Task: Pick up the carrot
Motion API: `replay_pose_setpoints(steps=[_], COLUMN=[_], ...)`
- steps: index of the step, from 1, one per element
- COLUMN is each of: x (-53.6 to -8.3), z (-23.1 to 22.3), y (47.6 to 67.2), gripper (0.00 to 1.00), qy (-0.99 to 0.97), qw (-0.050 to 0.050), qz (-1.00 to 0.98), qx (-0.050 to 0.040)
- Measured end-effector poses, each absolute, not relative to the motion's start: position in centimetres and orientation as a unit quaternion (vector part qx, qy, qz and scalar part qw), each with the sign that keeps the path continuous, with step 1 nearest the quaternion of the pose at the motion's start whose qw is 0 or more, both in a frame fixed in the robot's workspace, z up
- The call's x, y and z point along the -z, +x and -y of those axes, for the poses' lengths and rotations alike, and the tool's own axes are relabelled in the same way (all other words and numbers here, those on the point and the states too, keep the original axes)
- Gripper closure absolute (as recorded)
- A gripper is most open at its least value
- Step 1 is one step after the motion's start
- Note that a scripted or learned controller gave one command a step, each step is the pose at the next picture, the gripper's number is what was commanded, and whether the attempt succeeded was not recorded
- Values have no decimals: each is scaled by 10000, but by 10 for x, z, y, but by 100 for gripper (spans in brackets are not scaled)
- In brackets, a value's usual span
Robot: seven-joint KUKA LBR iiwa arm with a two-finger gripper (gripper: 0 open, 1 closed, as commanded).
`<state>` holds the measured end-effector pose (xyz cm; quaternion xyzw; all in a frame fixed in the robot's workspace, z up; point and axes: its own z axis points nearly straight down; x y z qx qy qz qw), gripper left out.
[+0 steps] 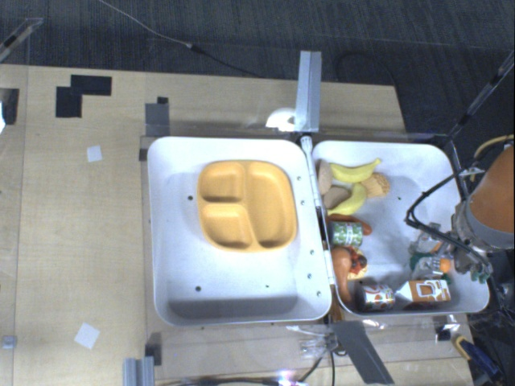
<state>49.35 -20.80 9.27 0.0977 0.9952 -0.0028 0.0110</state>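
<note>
Camera view: the grey arm (487, 207), orange band uppermost, reaches in from the right and hangs low over the right bin (402, 153), its gripper (438, 257) near the front-right corner. Whether its tool is apart or together cannot be told. The carrot (343, 265) lies against that bin's left wall.

Lighting: even, moderately bright overhead light. Left bin (173, 240): soft grey shadow along its near inner wall; floor lit smoothly, no harsh glare. Right bin (418, 155): mild sheen on its floor. Desk (72, 240): pale wood, flatly lit. Yellow tray (245, 203): dividers faintly shaded. Focus: generally soft, low resolution; small items in the right bin smeared, labels unreadable. Far background dark, with visible grain.
</note>
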Motion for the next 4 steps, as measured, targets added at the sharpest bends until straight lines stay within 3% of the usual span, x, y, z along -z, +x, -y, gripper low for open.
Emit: replay_pose_setpoints(steps=[1,2,3,4], x=[-153,-165,-97,-93], z=[142,142,162,196], y=[490,493,491,494], gripper=[100,100,100,100], qy=[2205,2180,2241,230], qw=[52,98,63,119], qz=[-9754,-9759,-9746,-9997], qx=[-6,-6,-2,28])
